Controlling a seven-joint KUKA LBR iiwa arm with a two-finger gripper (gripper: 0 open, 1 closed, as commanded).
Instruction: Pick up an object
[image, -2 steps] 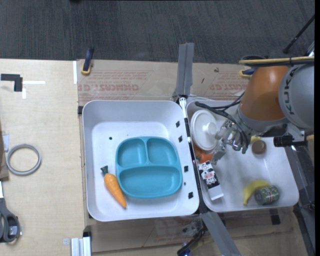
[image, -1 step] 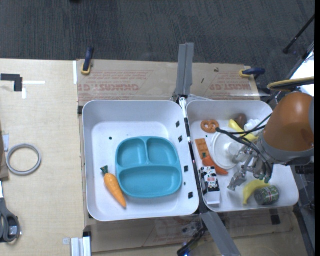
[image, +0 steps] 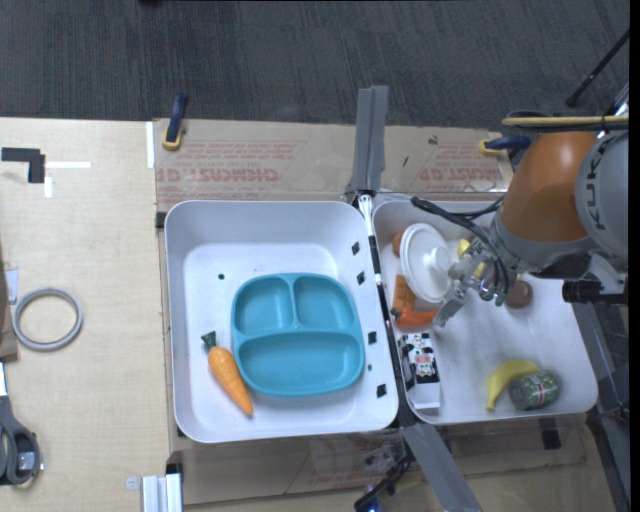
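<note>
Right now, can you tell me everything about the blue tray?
The blue tray is a light teal dish that looks like smooth plastic, with rounded corners and a raised rim. It has three sections: two small ones along the far side and one wide one along the near side, all bare. It lies flat, right side up, near the middle of the left bin. A toy carrot rests just off its near left corner, close enough that I cannot tell if they touch.
</note>
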